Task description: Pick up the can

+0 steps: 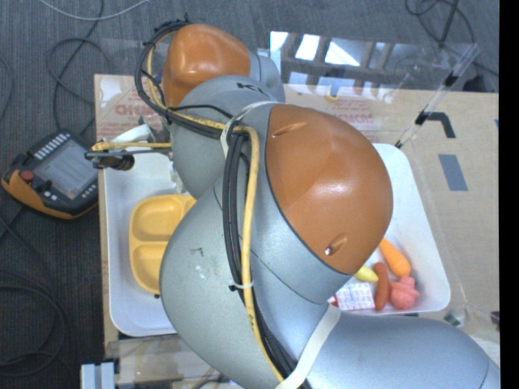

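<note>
Most of the frame is blocked by the arm [276, 241], reaching over both bins. Gripper state cannot be told. Can location cannot be told; likely hidden under the arm. Yellow tray [154, 241] seen in the left bin [117, 298], toy carrot [395, 258] in the right bin [430, 250].

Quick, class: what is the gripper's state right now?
Gripper: cannot be told; the arm covers most of both bins from above.

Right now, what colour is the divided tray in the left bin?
Yellow tray, seen in the camera view.
</note>
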You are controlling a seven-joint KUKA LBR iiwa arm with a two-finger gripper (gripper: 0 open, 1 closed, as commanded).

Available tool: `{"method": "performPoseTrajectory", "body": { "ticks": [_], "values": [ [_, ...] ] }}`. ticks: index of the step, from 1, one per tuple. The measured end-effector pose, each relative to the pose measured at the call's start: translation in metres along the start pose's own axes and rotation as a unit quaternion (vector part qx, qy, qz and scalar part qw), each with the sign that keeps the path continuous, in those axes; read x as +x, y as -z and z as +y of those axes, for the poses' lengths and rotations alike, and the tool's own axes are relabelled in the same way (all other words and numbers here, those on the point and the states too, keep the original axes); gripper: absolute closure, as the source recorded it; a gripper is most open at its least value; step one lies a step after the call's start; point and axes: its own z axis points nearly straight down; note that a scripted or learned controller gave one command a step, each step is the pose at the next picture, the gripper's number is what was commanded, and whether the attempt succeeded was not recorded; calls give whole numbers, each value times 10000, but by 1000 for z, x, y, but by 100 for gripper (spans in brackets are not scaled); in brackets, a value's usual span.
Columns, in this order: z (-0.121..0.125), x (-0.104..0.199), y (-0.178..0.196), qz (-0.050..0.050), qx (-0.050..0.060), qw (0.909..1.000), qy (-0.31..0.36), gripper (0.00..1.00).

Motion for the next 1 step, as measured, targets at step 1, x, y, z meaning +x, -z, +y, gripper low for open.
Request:
{"method": "performPoseTrajectory", "body": {
  "ticks": [1],
  "values": [
    [2, -1, 8, -19, -6, 10000, 46, 100]
  ]
}}
